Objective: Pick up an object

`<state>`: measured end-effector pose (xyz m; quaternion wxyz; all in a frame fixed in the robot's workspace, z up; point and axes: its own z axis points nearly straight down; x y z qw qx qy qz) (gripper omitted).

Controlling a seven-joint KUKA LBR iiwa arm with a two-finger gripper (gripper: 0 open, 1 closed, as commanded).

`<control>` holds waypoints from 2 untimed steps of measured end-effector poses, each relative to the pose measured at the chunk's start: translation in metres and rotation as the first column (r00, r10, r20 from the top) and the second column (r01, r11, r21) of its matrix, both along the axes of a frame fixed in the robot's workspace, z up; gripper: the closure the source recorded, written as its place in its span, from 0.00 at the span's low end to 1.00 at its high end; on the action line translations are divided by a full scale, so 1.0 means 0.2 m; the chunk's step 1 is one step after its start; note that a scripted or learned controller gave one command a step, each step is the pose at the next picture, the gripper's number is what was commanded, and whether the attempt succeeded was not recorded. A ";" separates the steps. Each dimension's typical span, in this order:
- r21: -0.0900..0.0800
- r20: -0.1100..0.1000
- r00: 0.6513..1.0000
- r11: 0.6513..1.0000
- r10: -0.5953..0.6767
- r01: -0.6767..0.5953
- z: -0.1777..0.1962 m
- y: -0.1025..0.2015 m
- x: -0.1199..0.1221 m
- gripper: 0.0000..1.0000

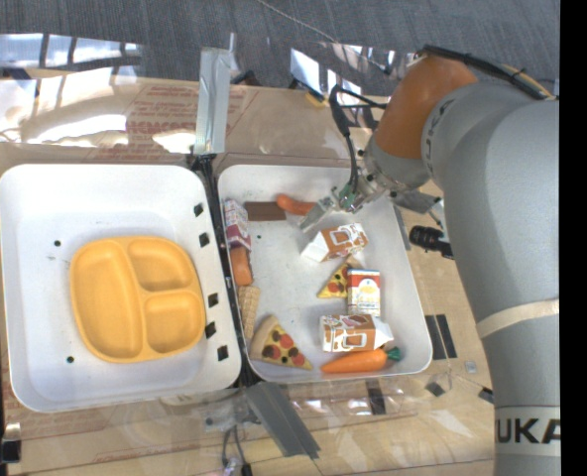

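Cardboard (95, 117) covers the bench under two white bins, with dark carpet (95, 3) beyond the far edge; we see a yellow divided plate (135, 297) in the left bin (26, 206). In the right bin (293, 300) lie toy foods: small cartons (345, 239), pizza slice (279, 345), carrot (355, 362). The gripper (325, 213) hangs over that bin's far side, too blurred for us to tell its state.

The right bin (412, 310) holds a scatter of toy food: a small carton (345, 239) with a brown-and-white print lies tilted near the top, a pizza wedge (335, 284) just below it, and a red-and-yellow box (364, 291) upright beside that. Lower down lie a second printed carton (348, 333), a carrot (354, 362) along the bottom edge and a larger pizza slice (279, 345); a sausage (294, 205) rests near the top rim.
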<state>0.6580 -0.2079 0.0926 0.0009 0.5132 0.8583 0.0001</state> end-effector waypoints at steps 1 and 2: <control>0.000 -0.001 0.999 0.999 -0.040 0.040 0.01 -0.01 -0.26 0.00; 0.002 -0.006 0.982 0.982 -0.188 0.188 -0.01 0.23 -0.45 0.00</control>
